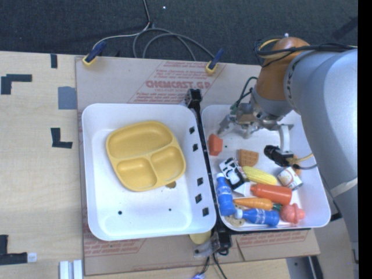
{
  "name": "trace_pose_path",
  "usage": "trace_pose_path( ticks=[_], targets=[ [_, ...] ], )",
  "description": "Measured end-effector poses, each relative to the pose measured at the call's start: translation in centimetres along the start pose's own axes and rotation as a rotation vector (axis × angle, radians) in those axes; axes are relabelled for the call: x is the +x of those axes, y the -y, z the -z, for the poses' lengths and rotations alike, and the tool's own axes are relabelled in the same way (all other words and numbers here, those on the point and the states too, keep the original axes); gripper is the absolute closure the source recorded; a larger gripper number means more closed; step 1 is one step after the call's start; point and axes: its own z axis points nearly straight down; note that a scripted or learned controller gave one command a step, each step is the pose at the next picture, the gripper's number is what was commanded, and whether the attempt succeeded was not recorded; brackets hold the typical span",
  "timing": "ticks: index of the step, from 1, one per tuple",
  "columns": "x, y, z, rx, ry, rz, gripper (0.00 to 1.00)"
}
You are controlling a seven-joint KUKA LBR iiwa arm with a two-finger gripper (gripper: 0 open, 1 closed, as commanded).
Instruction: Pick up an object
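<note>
currently the gripper (pixel 238 130) sits over the far part of the right bin (pixel 309 186), fingers spread apart, released, nothing between them.

nearest thing: small orange block (pixel 215 145), chunky, matte, just left of the gripper on the bin floor near the wall shared by the two bins. not touching the gripper as far as i can tell.

next out: tan square (pixel 248 156), flat, with a gridded waffle-like face, lying just in front of the gripper.

further toward the near edge, a tight cluster:
- black-and-white piece (pixel 232 172), shape unclear.
- yellow corn cob (pixel 260 175), bumpy; long axis runs from upper left to lower right of the view.
- red-orange cylinder (pixel 272 193), smooth plastic; long axis nearly left to right, tilted slightly down at the right end, just below the cob.
- blue bottle (pixel 224 193), glossy; long axis runs far to near, close along the shared wall.
- orange carrot (pixel 254 203), slim; long axis left to right.
- blue tube (pixel 261 217), lying left to right against the near wall.
- red lump (pixel 292 214), rounded, near right corner.

all lie loose in the right bin, none lifted.

left bin (pixel 139 215): yellow plate (pixel 145 154), smooth plastic, three compartments, rounded corners, lying flat.
</note>
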Motion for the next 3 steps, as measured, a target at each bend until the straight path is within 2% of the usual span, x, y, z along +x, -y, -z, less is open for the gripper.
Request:
trace_pose_path(
  ticks=[1, 2, 3],
  targets=[
    [1.58, -1.39, -0.07, 0.004, 0.000, -0.003, 0.00],
    [1.89, -1.33, -0.06, 0.004, 0.002, -0.004, 0.00],
    [0.92, -1.36, -0.03, 0.003, -0.001, -0.004, 0.00]
  ],
)
